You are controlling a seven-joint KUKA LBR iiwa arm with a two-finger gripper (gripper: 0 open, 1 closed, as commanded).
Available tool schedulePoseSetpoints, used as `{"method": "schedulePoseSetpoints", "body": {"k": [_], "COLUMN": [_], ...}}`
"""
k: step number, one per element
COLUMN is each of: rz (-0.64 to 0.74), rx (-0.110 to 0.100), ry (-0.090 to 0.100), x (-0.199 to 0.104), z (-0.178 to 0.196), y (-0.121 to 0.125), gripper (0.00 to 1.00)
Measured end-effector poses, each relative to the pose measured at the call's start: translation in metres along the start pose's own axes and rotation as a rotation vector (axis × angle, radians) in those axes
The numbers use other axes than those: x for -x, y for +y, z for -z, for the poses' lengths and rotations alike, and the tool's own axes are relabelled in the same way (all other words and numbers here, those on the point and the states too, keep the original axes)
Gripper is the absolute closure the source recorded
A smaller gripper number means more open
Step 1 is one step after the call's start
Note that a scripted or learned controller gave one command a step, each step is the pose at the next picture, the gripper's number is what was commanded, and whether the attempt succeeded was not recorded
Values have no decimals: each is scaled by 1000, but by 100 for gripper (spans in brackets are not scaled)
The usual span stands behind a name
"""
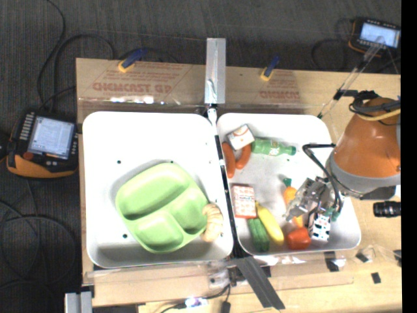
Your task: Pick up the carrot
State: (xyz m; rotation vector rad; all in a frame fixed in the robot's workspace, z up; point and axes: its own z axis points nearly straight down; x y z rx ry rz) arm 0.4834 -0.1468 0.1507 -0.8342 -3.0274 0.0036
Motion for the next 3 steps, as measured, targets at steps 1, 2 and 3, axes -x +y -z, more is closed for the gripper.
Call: {"method": "schedulePoseSetpoints", "body": {"k": [1, 2, 3], "rz": [-24, -4, -1], "rx": [8, 5, 7], "ry": [-11, 0, 1], "x": [56, -6, -6], "z": [-60, 38, 47], "y": [23, 68, 70], "gripper": [100, 100, 100]}}
